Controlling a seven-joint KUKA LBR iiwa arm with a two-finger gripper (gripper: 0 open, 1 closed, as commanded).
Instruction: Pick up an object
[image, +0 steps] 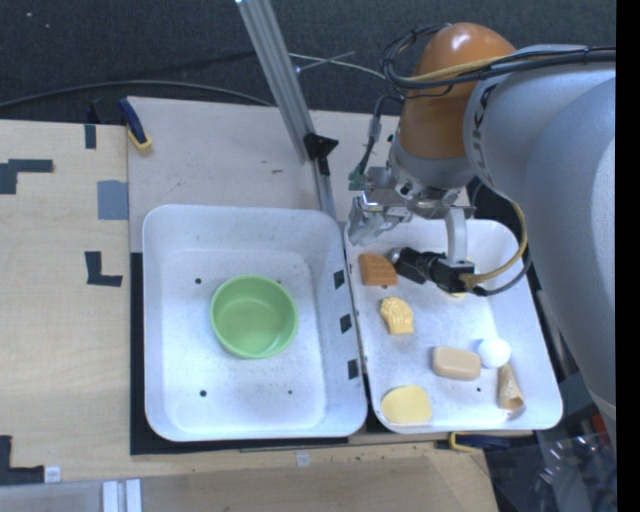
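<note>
Gripper (368, 222) hangs at the right bin's (530, 330) eleven o'clock corner, and I can't tell its grip. Cracker (377, 270) sits just below; green bowl (254, 316) left.

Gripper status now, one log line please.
gripper above right bin far-left corner | nearest: brown waffle piece | grasp: not visible | green bowl in left bin

a bowl (254, 316) sat in the left bin (170, 240). in the right bin (535, 345), a cracker (377, 270) lay behind a corn piece (397, 316), with a ball (493, 352) just right of a block (456, 363).
</note>
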